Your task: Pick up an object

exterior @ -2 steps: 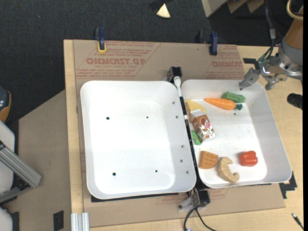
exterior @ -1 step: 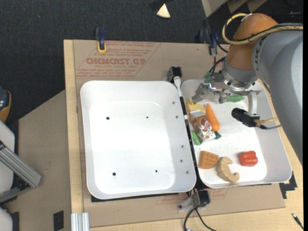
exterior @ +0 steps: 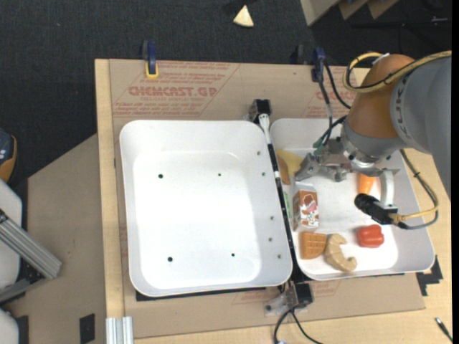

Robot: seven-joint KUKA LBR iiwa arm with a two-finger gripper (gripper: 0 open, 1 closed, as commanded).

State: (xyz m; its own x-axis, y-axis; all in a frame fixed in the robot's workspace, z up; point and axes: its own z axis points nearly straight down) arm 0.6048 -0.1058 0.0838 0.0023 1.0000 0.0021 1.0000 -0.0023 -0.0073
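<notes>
Two white bins (exterior: pixel 193 142) are sitting side by side; the right bin (exterior: pixel 409 253) is holding a carton (exterior: pixel 307 208), waffle (exterior: pixel 312 244), croissant (exterior: pixel 340 253), and red piece (exterior: pixel 370 236). The arm is hiding the gripper (exterior: pixel 337 169), so its grip cannot be told.

Left bin (exterior: pixel 143 192) open, right bin (exterior: pixel 416 253) crowded (arm (exterior: pixel 401 106) overhead)

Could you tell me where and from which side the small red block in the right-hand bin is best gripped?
Grip the small red block across its short sides, coming straight down from above. It lies flat on the right bin floor, apart from the tan croissant-shaped piece, so fingers likely fit on either side.
</notes>
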